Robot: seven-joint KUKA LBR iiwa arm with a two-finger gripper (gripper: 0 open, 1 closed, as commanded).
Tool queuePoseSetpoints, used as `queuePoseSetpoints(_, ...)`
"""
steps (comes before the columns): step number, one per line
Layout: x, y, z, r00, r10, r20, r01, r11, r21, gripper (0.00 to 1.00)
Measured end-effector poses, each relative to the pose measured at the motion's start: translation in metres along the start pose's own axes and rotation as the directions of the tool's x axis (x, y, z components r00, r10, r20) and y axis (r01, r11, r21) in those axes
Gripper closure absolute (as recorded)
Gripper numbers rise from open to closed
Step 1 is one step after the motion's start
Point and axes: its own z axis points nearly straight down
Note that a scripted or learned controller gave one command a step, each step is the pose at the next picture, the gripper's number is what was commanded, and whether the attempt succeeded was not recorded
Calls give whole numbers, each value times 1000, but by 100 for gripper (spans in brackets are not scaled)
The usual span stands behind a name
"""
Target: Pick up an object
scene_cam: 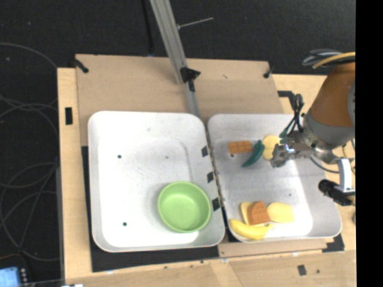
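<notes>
- Beneath our arm, the tan wooden desk [137, 82] carries two shallow white bins.
- Our hand [279, 155] hovers in the right white bin [299, 184], just beside the small yellow rounded toy [270, 142] and green pepper-shaped toy [254, 153], seemingly lining up a grasp.
- Its grip we cannot tell.

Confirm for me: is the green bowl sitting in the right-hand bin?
No, the green bowl lies in the left bin, near its front right corner.

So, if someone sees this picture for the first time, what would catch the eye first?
Most likely the green bowl, bright against the white left bin, near its front right corner. Next, the arm's orange band at the right, with the claw low over the right bin beside a green pepper and a small orange block. A banana lies with other yellow and brown pieces at that bin's front edge.
</notes>
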Motion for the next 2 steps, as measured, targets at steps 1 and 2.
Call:
queuePoseSetpoints(1, -3, 4, -60, 1000, 0, 1, 0, 1000, 0, 100)
queuePoseSetpoints(2, -3, 5, -80, 1000, -3, 0, 3, 1000, 0, 100)
